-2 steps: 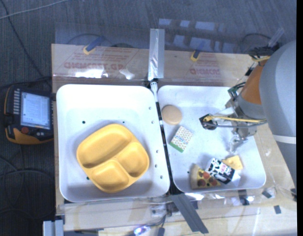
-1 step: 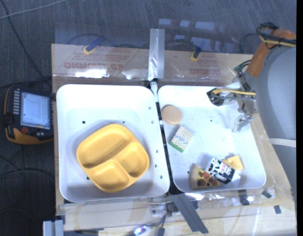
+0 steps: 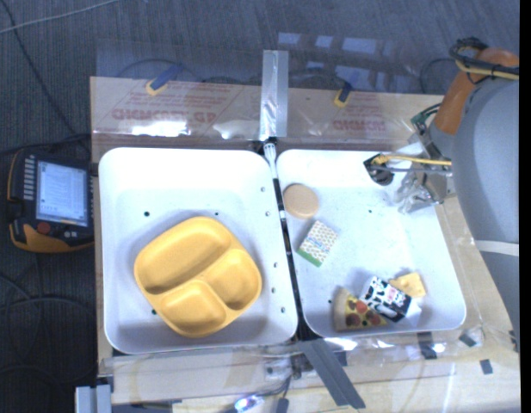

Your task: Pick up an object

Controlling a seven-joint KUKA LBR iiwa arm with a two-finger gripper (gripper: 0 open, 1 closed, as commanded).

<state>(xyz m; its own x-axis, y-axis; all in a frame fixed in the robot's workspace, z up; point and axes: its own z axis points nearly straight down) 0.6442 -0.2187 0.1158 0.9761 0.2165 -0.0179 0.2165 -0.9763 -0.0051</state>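
two shallow white plastic bins sit side by side on the bench. left bin (image 3: 119, 231) carries a glossy yellow plastic plate w/ three compartments (image 3: 197, 274), rounded edges, lying toward the front edge. right bin (image 3: 446, 274) holds a flat round tan disc (image 3: 300, 200) near its back-left corner, a small green-and-white patterned carton (image 3: 318, 242) just in front of it, print too small to read, and by the front edge a black-and-white cow-patterned block (image 3: 386, 298) touching a pizza-slice toy (image 3: 353, 311) and a yellow wedge (image 3: 410, 283). metal two-finger gripper (image 3: 401, 179) hangs over the right bin's back-right corner; can't tell how wide it stands or whether it has anything.
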